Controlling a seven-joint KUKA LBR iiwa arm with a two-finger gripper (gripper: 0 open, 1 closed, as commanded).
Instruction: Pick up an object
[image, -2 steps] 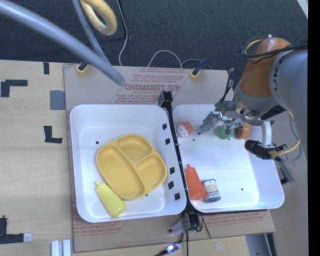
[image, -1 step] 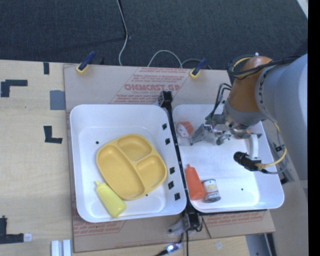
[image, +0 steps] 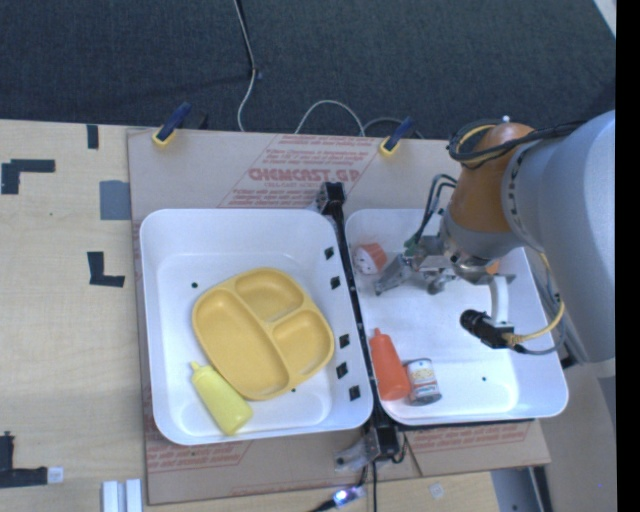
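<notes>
My gripper (image: 392, 279) hangs over the upper left part of the right bin (image: 500, 395), its fingers pointing left. Just beyond the fingertips lies a small white and orange object (image: 369, 258) against the bin's left wall. An orange bottle (image: 388, 366) lies near the front left of the same bin, with a small can (image: 423, 381) beside it on the right. Nothing shows between the fingers.
The left bin (image: 165, 260) holds a yellow divided plate (image: 263, 331) and a yellow bottle (image: 220, 397) at its front left. A black divider (image: 345, 300) runs between the bins. A black cable connector (image: 484, 328) hangs from the wrist over the right bin.
</notes>
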